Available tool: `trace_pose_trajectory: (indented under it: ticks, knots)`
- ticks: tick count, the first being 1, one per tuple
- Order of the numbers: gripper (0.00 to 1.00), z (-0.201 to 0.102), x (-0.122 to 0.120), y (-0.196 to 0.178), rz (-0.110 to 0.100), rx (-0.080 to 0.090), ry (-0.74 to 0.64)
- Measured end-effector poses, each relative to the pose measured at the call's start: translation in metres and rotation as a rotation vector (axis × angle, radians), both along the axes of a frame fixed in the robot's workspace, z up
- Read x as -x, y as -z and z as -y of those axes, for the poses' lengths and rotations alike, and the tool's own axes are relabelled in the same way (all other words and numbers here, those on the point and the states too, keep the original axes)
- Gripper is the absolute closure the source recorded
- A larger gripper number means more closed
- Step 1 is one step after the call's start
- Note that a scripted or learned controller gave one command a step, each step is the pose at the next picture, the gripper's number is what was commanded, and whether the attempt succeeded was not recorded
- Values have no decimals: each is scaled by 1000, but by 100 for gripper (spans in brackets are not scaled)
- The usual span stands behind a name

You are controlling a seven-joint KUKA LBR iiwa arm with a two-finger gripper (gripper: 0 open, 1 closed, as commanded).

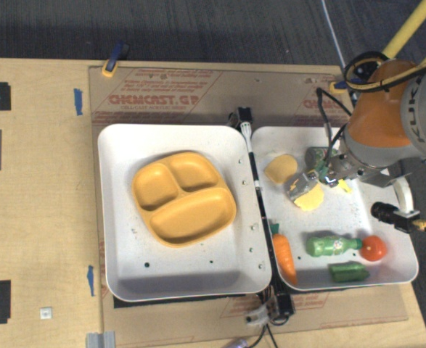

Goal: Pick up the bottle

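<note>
The bottle (pixel 334 246) is green with a white label and lies on its side near the front of the right bin (pixel 398 216). Its neck points right toward a red tomato (pixel 373 249). My gripper (pixel 305 183) hangs over the back left part of the same bin, above two yellow pieces. It is well apart from the bottle, up and to the left of it. Nothing shows as held by it.
In the right bin a pale yellow lump (pixel 281 169) and a yellow slice (pixel 309 199) lie under the gripper. A carrot (pixel 284 257) lies at the left wall and a green block (pixel 347 270) at the front. The left bin (pixel 118 194) holds a yellow divided plate (pixel 184 197).
</note>
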State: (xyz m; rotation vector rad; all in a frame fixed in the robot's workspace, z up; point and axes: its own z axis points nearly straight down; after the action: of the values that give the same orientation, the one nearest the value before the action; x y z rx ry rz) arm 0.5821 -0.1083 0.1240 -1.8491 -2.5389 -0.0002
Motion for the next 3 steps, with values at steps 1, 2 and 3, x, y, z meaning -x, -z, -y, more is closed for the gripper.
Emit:
trace_pose_trajectory:
  ticks: [1, 2, 3]
  knots:
    - [0, 63, -64, -113, 5, 3, -151]
    - [0, -1, -45, -12, 2, 0, -297]
    - [100, -1, -47, -23, 7, 2, -295]
